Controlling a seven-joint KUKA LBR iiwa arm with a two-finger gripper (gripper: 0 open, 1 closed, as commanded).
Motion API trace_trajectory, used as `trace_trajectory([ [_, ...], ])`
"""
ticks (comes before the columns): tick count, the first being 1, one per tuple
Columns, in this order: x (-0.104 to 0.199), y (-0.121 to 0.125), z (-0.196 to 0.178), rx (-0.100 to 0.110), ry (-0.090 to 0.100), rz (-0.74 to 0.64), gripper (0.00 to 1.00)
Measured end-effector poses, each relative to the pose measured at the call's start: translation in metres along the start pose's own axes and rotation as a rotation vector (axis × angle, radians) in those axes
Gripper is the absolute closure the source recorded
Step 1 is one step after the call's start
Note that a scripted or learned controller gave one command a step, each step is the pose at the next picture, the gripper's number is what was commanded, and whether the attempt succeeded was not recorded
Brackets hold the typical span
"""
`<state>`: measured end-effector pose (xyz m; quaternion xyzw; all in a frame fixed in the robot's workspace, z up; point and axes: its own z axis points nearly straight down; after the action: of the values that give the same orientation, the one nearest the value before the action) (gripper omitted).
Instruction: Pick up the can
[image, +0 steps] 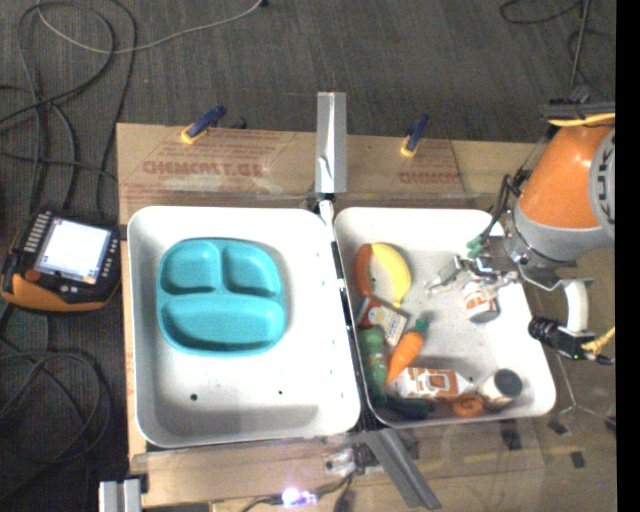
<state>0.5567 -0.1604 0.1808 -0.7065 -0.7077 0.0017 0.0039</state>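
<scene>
In the right bin (520, 225), a small white cylinder with a red label, which looks like a can (482, 303), lies near the right wall. My gripper (472, 274) hangs just above and behind it, close to its upper edge; contact between them cannot be judged. A second can-like object (503, 384), silver with a dark end, lies at the bin's front right corner. The orange-banded arm (565, 190) comes in from the right.
The right bin's left half is crowded with a banana (392, 270), a carrot (404, 352), a green bottle (374, 362), a small packet (385, 318) and a white and orange carton (432, 381). The left bin (150, 400) holds a turquoise divided plate (223, 295). A tablet (66, 258) lies off the bench at left.
</scene>
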Motion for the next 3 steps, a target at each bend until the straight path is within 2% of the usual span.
trace_trajectory([
  [1, -0.064, -0.001, 0.003, -0.001, -0.002, 0.045, 0.0],
  [2, -0.051, 0.005, 0.084, -0.005, 0.007, 0.071, 0.0],
  [3, -0.047, 0.05, 0.089, -0.017, 0.007, 0.089, 0.0],
])
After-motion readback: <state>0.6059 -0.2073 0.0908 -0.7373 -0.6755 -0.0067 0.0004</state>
